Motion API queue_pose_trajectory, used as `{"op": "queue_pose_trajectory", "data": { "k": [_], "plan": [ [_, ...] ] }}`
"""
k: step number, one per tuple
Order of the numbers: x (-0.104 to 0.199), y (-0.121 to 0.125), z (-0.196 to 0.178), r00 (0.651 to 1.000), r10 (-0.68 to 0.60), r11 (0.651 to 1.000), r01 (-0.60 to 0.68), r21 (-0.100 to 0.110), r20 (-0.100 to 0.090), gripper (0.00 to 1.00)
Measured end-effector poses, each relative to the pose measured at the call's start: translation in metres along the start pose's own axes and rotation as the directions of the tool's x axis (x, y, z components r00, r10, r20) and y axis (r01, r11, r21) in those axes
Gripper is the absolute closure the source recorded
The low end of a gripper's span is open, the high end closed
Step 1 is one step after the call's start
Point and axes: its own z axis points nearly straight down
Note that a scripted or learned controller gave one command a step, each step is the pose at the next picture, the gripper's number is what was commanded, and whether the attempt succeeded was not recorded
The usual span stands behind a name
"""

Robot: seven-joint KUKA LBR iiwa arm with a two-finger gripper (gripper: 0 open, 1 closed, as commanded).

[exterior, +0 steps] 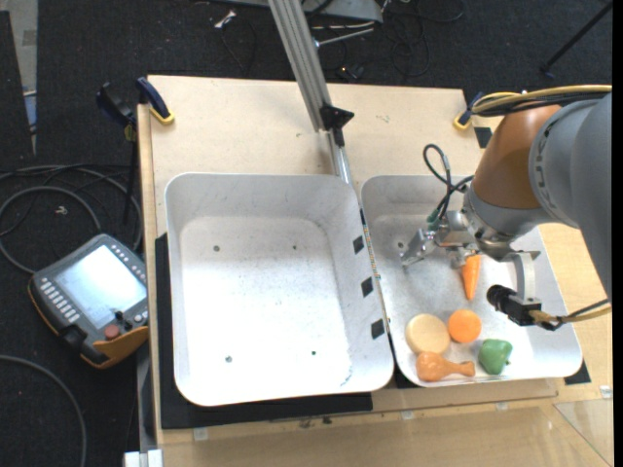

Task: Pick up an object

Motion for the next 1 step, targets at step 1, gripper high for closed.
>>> {"op": "queue_pose_trajectory", "data": {
  "k": [1],
  "plan": [
    [-0.0001,0.0005,-0.0104,1.000,0.002,1.000,-0.002,-0.002,0.000,1.00]
  ]
}}
